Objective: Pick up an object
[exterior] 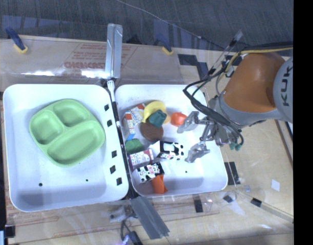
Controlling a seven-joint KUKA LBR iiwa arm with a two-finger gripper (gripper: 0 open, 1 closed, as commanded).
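The metal gripper (193,136) hangs spread open, holding nothing, over the right bin (213,175), beside a glossy cow-patterned carton (171,149) and small orange ball (178,119).

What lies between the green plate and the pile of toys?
In the camera view, the two bins' adjoining walls lie between the green plate and the toys, with bare bin floor on the plate's side.

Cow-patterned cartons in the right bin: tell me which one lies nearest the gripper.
The black-and-white carton just left of the gripper, in mid-bin. The other patterned carton lies farther off, lower left, beside an orange piece.
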